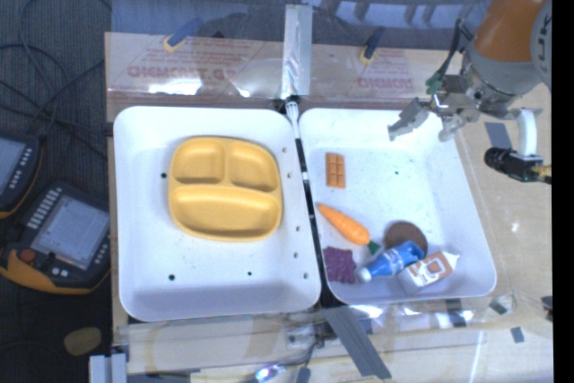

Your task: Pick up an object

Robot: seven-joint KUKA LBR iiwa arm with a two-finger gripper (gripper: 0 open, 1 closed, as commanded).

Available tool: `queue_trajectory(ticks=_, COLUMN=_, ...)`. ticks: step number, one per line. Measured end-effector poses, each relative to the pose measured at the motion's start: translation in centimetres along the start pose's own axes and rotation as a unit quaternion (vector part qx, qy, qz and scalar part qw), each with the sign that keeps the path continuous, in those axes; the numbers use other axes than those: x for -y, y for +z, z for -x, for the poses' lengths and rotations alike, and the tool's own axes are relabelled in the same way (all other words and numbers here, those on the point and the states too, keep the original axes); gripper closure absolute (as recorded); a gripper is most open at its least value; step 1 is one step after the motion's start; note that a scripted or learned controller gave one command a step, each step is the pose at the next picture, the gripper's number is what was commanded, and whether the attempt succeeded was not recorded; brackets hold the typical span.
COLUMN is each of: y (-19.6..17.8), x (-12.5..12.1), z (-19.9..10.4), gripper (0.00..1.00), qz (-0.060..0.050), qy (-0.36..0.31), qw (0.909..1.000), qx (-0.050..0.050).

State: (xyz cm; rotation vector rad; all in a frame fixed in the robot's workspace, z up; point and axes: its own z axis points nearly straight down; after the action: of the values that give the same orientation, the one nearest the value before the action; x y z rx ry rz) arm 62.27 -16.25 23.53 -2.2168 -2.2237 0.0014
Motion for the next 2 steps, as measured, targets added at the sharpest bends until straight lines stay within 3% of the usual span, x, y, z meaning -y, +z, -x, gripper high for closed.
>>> queue_trajectory(ticks=1, y=-5.8, x=-2.6, z=0.0, gripper=0.00, qz=0.001, qy=0.017, qw=0.9999, qx=0.001)
queue_trajectory(ticks=2, y=-2.2, x=-1.2, z=-3.4, gripper=0.00, qz=0.000, qy=-0.128, qw=0.9918, qx=0.001)
